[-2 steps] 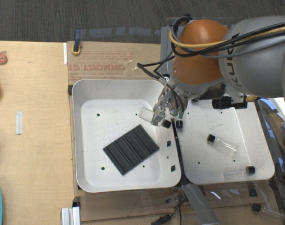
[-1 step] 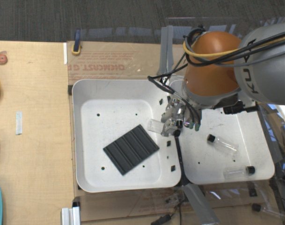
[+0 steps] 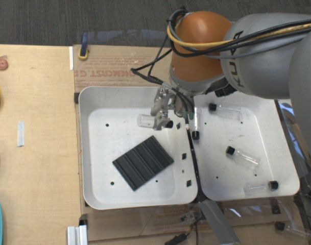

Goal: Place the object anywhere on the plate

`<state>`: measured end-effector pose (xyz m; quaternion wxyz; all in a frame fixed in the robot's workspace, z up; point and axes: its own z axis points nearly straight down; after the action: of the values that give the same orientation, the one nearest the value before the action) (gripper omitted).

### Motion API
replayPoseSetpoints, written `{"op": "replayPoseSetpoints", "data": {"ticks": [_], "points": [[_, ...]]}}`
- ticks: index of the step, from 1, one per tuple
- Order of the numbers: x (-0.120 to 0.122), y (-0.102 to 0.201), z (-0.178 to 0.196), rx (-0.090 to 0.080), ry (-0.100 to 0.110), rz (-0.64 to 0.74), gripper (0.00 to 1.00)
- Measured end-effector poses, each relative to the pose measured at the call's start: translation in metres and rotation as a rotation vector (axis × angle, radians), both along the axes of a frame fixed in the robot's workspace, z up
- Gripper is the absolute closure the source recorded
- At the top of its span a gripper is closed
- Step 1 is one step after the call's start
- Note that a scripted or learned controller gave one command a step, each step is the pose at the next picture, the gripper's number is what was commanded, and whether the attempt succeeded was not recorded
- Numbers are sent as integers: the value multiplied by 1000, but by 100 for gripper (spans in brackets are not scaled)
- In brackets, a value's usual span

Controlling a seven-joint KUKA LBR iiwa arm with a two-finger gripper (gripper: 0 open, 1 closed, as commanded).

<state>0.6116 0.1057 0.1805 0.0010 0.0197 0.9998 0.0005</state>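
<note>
The ridged black plate [image 3: 143, 162] lies tilted in the left bin [image 3: 94, 137]. Beyond it, the claw [image 3: 160, 114] seems to pinch a clear vial [image 3: 146, 120] above the bin floor. Best carry it nearer, over the plate's middle, lower, then release.

Cardboard sheet [image 3: 125, 68] behind left bin: red print, upside down and mirrored from here. One word reads roughly "CHEMCYST", or similar; can't confirm letters. Smaller red line beneath it too blurred to read. My arm [image 3: 257, 60]: dark lettering on grey casing near orange band, cut off by cables and angle; looks like part of "KUKA" but can't make out whole word. Nothing else legible on bench.
</note>
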Motion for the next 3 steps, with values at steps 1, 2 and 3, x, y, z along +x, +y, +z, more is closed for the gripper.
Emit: {"op": "replayPoseSetpoints", "data": {"ticks": [1, 2, 3], "points": [[-49, -63, 11, 0, 1, -39, 100], [-8, -72, 97, -1, -2, 83, 100], [0, -96, 117, -1, -2, 369, 100]]}}
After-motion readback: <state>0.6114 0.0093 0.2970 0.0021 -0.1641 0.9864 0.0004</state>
